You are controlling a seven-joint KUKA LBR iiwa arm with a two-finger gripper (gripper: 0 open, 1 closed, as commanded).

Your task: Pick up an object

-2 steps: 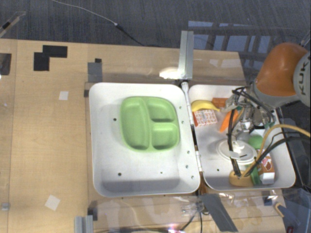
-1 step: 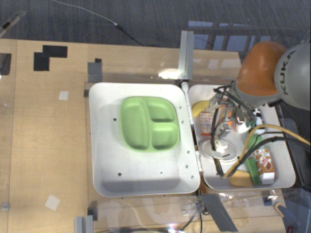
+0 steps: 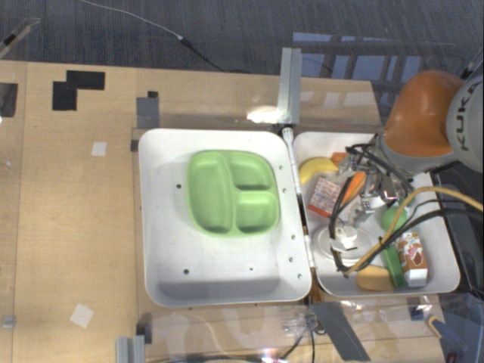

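Nearest in the right bin (image 3: 448, 277) lies a smooth tan lump (image 3: 372, 279), rounded like a bread roll. It sits beside a printed cardboard carton (image 3: 411, 257). A glossy green stick (image 3: 393, 242) lies along the carton's left side, its length running near to far. Just behind, the gripper (image 3: 361, 212) hangs low over this bin; cables hide it, so I cannot tell whether it is open or holds anything. A slim orange carrot (image 3: 348, 193) slants beside it, from far right to near left, next to a crinkly red-and-white packet (image 3: 325, 195). A rounded yellow fruit (image 3: 318, 169) lies farthest. The left bin (image 3: 155, 225) holds a moulded green divided plate (image 3: 231, 191).
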